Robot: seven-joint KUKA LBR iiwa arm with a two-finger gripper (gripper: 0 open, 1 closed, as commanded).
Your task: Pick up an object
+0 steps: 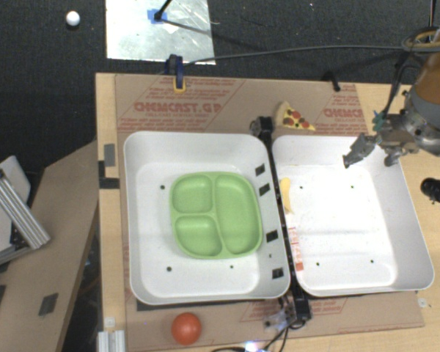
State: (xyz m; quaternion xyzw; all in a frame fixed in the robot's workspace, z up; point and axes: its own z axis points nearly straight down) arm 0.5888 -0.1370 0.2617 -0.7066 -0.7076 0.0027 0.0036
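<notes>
My gripper hangs over the far right corner of the right bin; its two dark fingers stand apart with nothing between them. A pale yellow banana-like piece lies at the left wall of the right bin, well left of the gripper. In the left bin sits a green divided plate. A toy pizza slice rests on the board behind the bins. An orange-red ball lies on the board in front of the left bin.
Black clips line the seam between the bins. A blue and yellow clamp holds the board's far edge. A metal rail juts in at the left. Cables run across the dark background to the arm.
</notes>
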